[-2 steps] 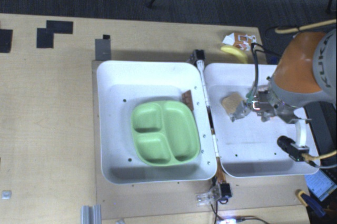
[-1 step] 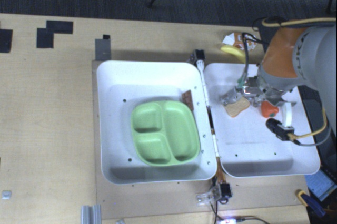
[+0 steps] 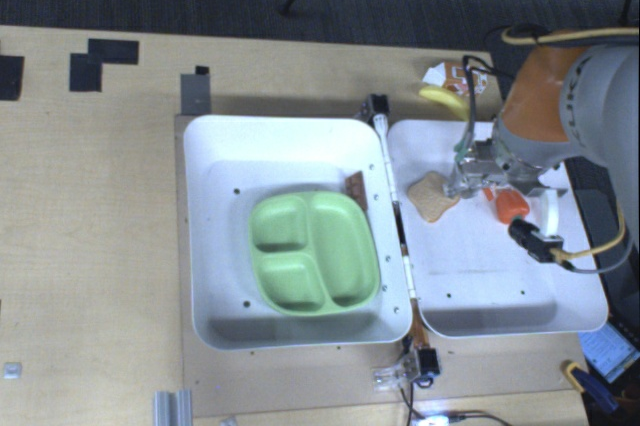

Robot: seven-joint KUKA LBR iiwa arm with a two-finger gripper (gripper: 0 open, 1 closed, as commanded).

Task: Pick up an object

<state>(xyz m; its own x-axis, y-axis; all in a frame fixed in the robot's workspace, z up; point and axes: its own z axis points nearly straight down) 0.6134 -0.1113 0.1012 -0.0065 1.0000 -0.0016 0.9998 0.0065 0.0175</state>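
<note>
Bread, tan and lying at the upper left of the right bin, is being approached by the gripper, whose state cannot be told; a firm closing on it is judged next; two bins, one green tray, one orange piece are counted.

Grey arm cut off at right edge. Small brown object half hidden behind green divided plastic plate. Orange object partly covered by arm.
</note>
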